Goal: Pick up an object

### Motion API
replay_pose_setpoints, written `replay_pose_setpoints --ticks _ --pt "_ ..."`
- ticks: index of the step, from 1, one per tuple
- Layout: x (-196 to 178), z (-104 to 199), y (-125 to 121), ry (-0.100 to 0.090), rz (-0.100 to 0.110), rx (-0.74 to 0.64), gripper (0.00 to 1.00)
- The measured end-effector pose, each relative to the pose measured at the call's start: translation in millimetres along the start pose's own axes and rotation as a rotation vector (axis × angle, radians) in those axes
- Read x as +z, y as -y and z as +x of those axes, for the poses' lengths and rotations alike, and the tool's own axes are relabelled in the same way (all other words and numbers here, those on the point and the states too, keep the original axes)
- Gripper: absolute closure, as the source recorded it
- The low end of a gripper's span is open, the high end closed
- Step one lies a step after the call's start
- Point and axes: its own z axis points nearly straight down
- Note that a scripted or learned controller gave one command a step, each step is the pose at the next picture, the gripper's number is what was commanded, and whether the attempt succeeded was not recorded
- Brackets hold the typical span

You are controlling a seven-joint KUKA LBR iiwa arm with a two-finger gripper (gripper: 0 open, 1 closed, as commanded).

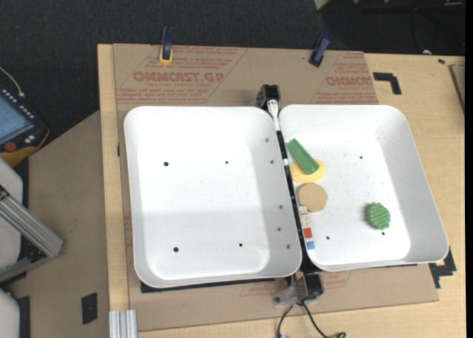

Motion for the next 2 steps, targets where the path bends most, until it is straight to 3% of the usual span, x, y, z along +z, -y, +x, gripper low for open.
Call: replay_pose_setpoints --ticks 2 --pt "-21 2 -2 -0.006 -0.024 0.0 1.0"
